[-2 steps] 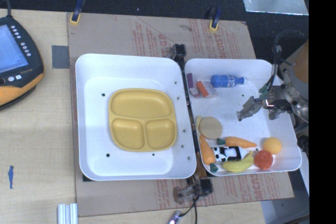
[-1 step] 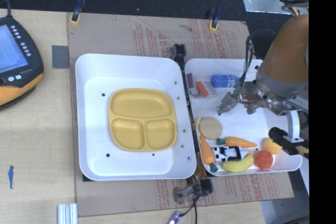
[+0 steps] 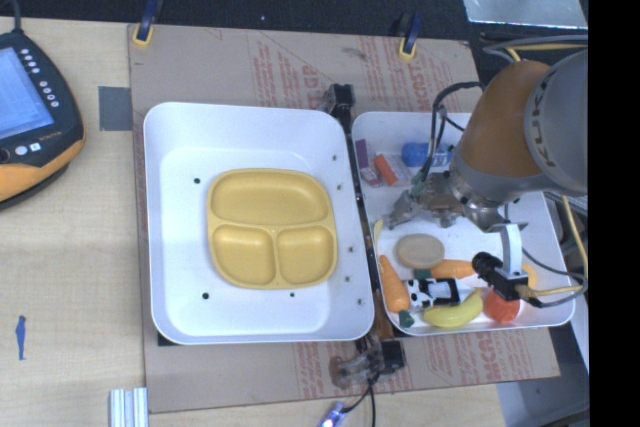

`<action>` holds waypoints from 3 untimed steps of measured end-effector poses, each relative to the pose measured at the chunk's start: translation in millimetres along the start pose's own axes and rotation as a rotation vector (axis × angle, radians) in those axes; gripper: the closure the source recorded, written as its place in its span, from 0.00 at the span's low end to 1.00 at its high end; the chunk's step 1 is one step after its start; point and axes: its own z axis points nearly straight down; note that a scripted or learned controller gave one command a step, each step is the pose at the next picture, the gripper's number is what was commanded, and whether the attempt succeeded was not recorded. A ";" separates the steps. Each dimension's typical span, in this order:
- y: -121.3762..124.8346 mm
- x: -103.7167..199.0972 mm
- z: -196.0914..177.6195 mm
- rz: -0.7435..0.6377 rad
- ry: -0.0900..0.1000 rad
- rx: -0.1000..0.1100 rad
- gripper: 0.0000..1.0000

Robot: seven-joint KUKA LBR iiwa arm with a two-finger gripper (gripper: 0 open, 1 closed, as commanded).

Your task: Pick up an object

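**Claw [image 3: 424, 205] low over the right bin, grip unreadable**

We see the claw over the middle of the right bin [image 3: 385, 127], and from this slant we cannot tell whether it is open or closed. We see nothing held in it.

Just below it in the view lies a tan round disc [image 3: 419, 249], the nearest of the loose objects. Beside the disc on its right is a short orange piece [image 3: 454, 268]. A carrot [image 3: 393, 284] lies along the bin's left wall. A black-and-white patterned toy [image 3: 436, 292] sits between the carrot and a red object [image 3: 504, 308]. A banana [image 3: 450, 314] lies along the near rim, touching or almost touching the patterned toy. Above the claw, toward the far wall, we find a blue object [image 3: 414, 154]. Left of that are a small purple piece [image 3: 360, 153] and a reddish-brown one [image 3: 383, 171], too small for us to name.

The left bin [image 3: 160, 215] holds a yellow divided plate [image 3: 272, 225], lying flat near its centre. The plate has one wide compartment on the far side and two smaller ones on the near side, and we see nothing in them.

The arm comes in from the right. Its orange band [image 3: 500, 120] stands over the bin's far right part, and the grey wrist [image 3: 490, 185] bends down and leftward to the claw.

Both bins rest on a cardboard sheet [image 3: 280, 65] on the bench.
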 end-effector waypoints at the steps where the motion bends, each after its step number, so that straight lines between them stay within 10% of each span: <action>1: 94.0 -26.4 1.7 0.002 0.005 0.016 0.00; 3: 95.7 -2.8 -0.1 0.001 0.002 0.008 0.00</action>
